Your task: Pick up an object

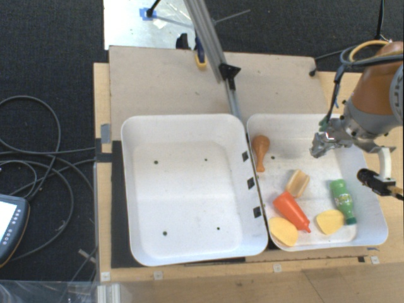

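Observation:
The right bin point(372, 235) holds several toy foods. A brown drumstick point(260, 150) lies by its left wall. Near the middle sits a tan bread piece point(297, 183). An orange-red carrot-like piece point(291, 210) lies below it, with a yellow piece point(283, 231) at the front left and another yellow piece point(329, 221) at the front right. A green bottle point(343, 200) lies toward the right. My gripper point(319, 146) hangs over the bin's back area, right of the drumstick and above the bread piece, with nothing seen in it.
The left bin point(136, 137) stands beside the right one, joined by black clips along the shared wall. A slanted metal pole point(208, 33) crosses the back of the bench. Cables and a tablet lie on the floor at the left.

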Motion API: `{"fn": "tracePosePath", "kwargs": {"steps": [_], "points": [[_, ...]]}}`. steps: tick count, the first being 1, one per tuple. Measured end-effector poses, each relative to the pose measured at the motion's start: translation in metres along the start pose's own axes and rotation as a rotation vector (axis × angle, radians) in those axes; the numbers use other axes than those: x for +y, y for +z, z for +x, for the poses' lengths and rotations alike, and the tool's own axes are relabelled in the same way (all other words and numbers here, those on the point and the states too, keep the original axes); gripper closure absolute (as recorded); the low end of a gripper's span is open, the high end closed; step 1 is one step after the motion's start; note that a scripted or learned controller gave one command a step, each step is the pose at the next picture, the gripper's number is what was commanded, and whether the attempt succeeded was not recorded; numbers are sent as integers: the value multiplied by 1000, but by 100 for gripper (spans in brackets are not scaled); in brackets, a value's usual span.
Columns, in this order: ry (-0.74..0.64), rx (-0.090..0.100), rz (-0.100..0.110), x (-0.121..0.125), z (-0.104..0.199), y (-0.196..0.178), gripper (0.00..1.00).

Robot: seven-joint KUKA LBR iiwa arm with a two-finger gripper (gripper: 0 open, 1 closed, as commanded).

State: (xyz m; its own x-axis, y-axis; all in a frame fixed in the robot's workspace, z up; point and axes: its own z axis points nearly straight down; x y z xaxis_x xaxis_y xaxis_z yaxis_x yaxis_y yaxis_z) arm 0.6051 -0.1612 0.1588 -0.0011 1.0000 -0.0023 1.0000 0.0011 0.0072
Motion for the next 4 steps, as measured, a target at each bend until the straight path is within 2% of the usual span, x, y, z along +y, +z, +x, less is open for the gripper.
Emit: {"fn": "tracePosePath", "kwargs": {"steps": [1, 2, 4], "points": [[-3, 1, 0, 2, 0, -52, 100], [-9, 4, 4, -2, 46, -62, 100], [-11, 6, 7, -27, 165, -80, 100]]}}
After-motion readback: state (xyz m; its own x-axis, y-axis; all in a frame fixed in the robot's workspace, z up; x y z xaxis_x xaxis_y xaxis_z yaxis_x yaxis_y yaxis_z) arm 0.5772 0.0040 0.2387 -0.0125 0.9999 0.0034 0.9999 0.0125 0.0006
